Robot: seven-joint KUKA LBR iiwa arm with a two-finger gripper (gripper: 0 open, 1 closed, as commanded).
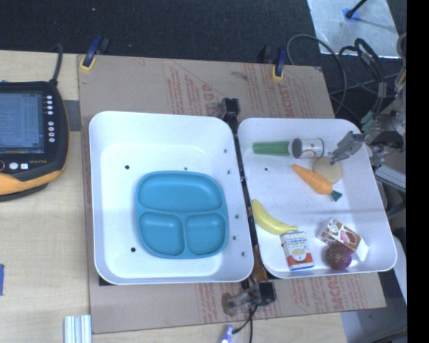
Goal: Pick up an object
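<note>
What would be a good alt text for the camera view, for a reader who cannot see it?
A gripper reaches from the right over a white right bin holding a carrot, banana, green tube, small carton and other small items. The left bin holds a blue tray.

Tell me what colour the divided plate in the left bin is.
Light blue; the plate shows clearly in the camera view.

We see a pale wooden bench (36, 263) bearing a brown cardboard sheet (193, 84) under the two white bins (114, 131) (375, 191), a teach pendant (21, 138) at far left, and a blue marker (1, 278) near the front-left.
</note>
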